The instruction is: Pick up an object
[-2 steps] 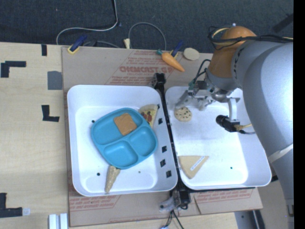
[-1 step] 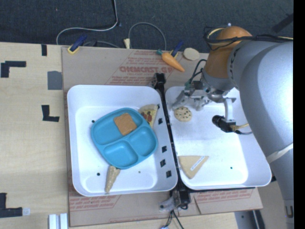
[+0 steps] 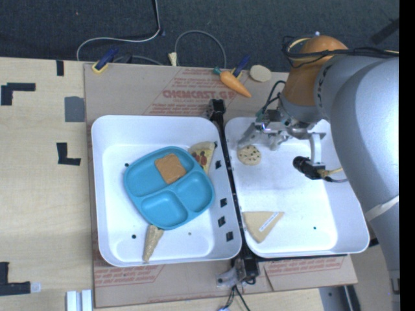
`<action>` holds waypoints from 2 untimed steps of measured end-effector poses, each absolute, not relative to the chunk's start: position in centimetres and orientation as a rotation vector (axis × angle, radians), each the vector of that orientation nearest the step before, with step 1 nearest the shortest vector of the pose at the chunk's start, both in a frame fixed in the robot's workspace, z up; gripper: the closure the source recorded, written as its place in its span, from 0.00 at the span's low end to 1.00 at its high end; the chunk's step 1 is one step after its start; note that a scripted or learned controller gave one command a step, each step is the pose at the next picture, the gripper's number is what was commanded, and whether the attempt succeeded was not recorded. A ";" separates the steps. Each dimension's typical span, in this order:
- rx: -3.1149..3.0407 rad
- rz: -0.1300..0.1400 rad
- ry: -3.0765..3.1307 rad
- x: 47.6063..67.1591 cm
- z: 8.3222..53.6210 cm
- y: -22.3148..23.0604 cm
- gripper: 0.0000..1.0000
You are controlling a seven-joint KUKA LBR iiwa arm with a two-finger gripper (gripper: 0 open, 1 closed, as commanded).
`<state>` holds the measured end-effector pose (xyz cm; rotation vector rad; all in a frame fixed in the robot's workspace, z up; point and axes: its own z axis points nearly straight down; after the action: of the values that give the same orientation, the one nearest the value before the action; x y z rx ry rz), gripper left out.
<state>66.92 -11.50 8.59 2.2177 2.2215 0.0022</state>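
Below, the bench (image 3: 39, 193) was pale wood with black angular marks, carrying a printed cardboard sheet (image 3: 188, 89) under both bins; dark carpet (image 3: 78, 11) lay beyond, crossed by white cables (image 3: 155, 18).

Left bin (image 3: 107, 135): a blue divided tray (image 3: 170, 188) with a brown toast-like square (image 3: 171, 168) in its upper compartment; a pizza slice (image 3: 203, 154) just beside the tray's upper right edge; a cone (image 3: 152, 241) near the bin's front wall, its long axis roughly upright in view, tip toward the front.

Right bin (image 3: 350, 238): a round cookie (image 3: 249, 155) near the back left corner; a triangular sandwich wedge (image 3: 261, 223) toward the front left, its point aimed right.

On the cardboard behind the bins: a carrot (image 3: 234, 83), tip pointing right and forward, and a pale round piece (image 3: 260, 73).

The gripper (image 3: 264, 133) stood over the right bin's back edge, just beside the cookie; whether its parts were apart or together could not be told.
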 end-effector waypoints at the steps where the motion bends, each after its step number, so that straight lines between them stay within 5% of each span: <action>1: 2.217 -0.001 2.221 66.9 8.6 -10.3 0.00; 2: 2.215 0.002 2.219 67.0 9.7 -10.3 1.00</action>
<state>66.99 -10.33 9.69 2.2146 2.2190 0.0015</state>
